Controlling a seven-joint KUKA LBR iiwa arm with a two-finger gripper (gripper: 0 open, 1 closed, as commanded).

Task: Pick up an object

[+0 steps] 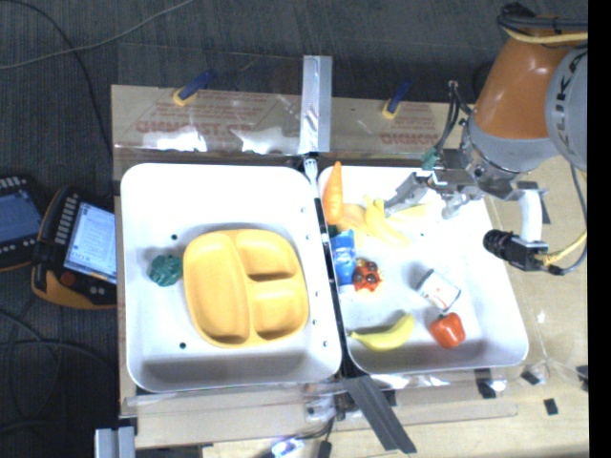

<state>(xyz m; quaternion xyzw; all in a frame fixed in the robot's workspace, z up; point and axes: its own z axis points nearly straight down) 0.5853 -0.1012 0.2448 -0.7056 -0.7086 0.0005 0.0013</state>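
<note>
Two shallow white bins sat side by side in the middle of the frame, the left bin and the right bin touching along a central divider. The grey arm, with its orange band, entered from the upper right, and its gripper hung over the upper part of the right bin; whether its fingers were spread or closed could not be told, and nothing was seen between them. A yellow divided plate filled the centre of the left bin, with a small green object just beside it on the left. In the right bin an orange carrot lay against the divider at upper left, a yellow banana lay near the lower edge, and a red pepper-like toy sat just right of the banana.
</note>
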